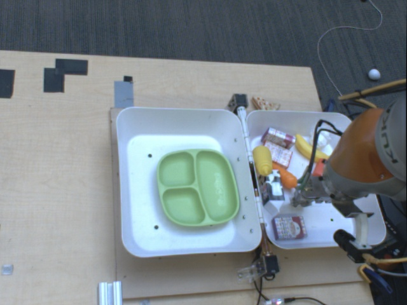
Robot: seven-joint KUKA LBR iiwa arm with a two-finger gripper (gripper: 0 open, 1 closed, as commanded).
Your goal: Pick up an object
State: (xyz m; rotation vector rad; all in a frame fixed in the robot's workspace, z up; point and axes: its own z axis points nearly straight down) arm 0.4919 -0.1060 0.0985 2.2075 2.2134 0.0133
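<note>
Gripper [304, 194] down in right bin [331, 224], among clutter; can't tell its state from this angle. Pick candidates close by: orange piece [287, 179] just left, packet [289, 227] near side, yellow cylinder [262, 158] by the divider. Green tray [197, 187] sits alone in left bin [137, 170], prob. the drop spot.

Green 3-section plate [198, 188] in L bin [127, 189], black tape patches [63, 74] on bench [57, 170]

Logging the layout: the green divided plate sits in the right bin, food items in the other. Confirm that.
Wrong bin. The camera view shows the green divided plate in the left bin; the food items, such as the banana, lie in the other, the right bin.
</note>
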